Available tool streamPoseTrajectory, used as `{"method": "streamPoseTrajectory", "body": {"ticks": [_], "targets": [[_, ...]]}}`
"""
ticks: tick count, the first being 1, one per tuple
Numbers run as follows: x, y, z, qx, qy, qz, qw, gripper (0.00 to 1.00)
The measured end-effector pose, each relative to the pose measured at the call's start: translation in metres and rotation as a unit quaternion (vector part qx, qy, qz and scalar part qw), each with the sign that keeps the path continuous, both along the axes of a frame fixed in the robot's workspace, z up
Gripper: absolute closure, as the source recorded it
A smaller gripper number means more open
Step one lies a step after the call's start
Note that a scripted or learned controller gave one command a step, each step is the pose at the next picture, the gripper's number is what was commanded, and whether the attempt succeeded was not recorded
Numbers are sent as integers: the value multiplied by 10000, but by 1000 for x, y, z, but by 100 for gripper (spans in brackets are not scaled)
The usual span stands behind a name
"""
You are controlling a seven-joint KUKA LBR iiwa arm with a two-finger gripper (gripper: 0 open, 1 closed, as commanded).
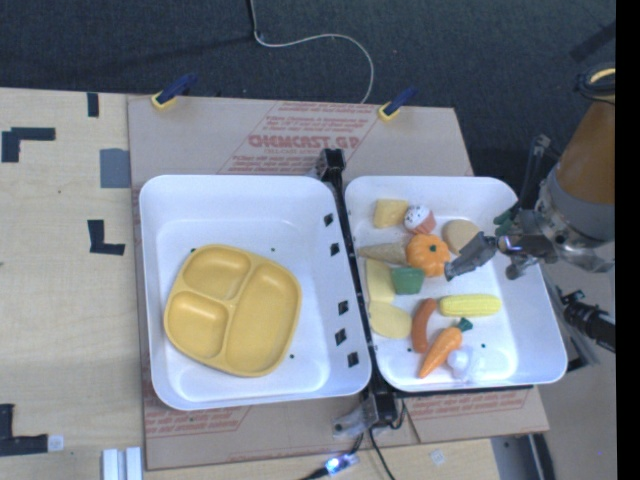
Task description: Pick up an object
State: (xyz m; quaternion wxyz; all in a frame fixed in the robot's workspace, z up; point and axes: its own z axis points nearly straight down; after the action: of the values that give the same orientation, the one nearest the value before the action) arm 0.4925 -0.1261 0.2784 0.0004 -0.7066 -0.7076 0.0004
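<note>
Gripper [462,264] hovers beside the orange [431,255]; finger spread cannot be told

Even, bright overhead light; soft shadows, slight overall blur.

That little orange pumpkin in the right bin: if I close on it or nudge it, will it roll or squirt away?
Probably. The pumpkin looks round and glossy, so it may slip from a shallow pinch. It looks like hollow toy plastic, likely light and stiff. Neighbours crowd it: the green piece just below and the cone on its left, so a nudge would likely shove those rather than let it roll far.
</note>
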Motion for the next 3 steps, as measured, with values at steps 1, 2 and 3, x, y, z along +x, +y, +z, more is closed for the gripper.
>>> {"method": "streamPoseTrajectory", "body": {"ticks": [1, 2, 3], "targets": [[-7, 15, -136, 20, 76, 1, 10000, 0], [-8, 53, -46, 4, -32, 24, 10000, 0], [-8, 92, 51, 3, -45, 31, 10000, 0]]}}
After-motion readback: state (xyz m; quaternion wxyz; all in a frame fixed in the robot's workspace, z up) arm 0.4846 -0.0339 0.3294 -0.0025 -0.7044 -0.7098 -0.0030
